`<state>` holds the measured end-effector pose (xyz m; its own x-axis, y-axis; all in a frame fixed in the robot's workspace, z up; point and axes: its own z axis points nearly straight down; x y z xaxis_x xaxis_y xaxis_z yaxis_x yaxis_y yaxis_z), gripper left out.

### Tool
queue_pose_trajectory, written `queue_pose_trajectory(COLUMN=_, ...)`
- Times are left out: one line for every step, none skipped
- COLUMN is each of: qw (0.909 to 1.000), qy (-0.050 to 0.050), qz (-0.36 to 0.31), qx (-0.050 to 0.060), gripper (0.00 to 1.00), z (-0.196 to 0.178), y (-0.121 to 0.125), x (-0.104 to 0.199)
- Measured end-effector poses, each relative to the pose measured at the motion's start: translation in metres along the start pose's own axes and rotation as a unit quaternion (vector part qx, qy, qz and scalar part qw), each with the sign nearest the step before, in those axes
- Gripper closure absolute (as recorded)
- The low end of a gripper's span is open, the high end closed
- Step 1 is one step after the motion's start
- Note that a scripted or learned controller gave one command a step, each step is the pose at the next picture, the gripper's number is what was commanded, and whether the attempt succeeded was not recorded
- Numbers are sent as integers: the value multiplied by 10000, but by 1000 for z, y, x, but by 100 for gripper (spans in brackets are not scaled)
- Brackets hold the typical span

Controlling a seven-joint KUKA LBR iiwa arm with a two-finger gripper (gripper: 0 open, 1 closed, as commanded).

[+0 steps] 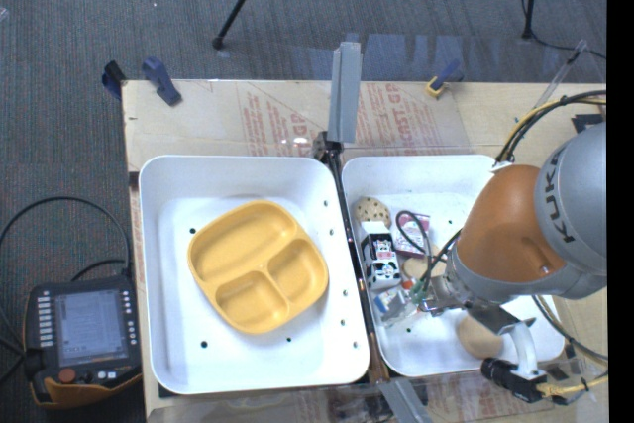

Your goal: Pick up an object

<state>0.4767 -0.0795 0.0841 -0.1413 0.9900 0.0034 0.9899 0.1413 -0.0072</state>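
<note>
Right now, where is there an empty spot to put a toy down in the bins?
The far part of the right bin is bare, between its back wall and the small objects. In the left bin, bare strips run around the yellow divided plate. The right bin's near part is crowded: the gripper and the arm hang over it.

Lying in the right bin [436, 168], clustered toward its left wall: a speckled tan, egg-shaped object [371, 210] at the top; just below it a small black-and-white carton [380, 256], flat, long side running up and down the view. Beside these, a pink-edged packet [415, 231] bearing a dark loop. Lower right, a rounded beige lump [479, 337], possibly a potato, partly hidden.
</note>
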Motion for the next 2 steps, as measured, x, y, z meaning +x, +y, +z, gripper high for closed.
queue_pose_trajectory(qw=9996, qy=-3, qz=-284, qx=-4, gripper=0, z=0, y=46, x=-13)
queue_pose_trajectory(qw=9997, qy=10, qz=-249, qx=23, gripper=100, z=-7, y=45, x=-14)
